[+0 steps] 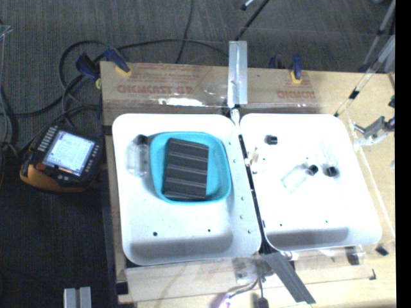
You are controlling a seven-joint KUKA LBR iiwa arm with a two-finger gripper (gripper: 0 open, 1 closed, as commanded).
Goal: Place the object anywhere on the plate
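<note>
On the wooden tabletop (pixel 270 92), ringed by dark carpet (pixel 51 18) and a pendant (pixel 62 158) at left, two white bins sit side by side, the left bin (pixel 180 236) holding a blue plate (pixel 220 181) with a dark ridged block (pixel 187 169) lying on it.

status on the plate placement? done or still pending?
Looks done: the dark ribbed block lies flat on the turquoise plate in the left bin. Nothing appears in hand. Maybe left over: a clear bottle beside the plate, and small clear bottles in the right bin.
</note>
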